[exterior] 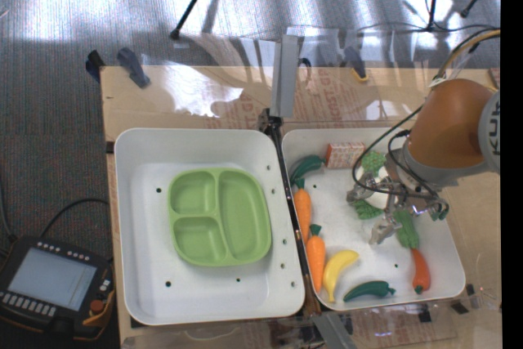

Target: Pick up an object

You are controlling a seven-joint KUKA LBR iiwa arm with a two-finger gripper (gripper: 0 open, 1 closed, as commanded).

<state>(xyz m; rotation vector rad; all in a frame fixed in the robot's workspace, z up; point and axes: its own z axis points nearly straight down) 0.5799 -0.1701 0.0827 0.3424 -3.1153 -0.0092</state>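
Jaws: we cannot tell how they stand; the gripper hangs low in the right bin.
Nearest object: leafy green toy, just beside the gripper.
Other choices: banana, two carrots, green pepper.
Advice: we centre over one lone piece before closing, away from neighbours.
Left bin: holds a green divided plate.

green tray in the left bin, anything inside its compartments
Nothing sits in the green tray: all three compartments show bare green plastic. The bin floor beneath the tray is covered, so that part cannot be seen.
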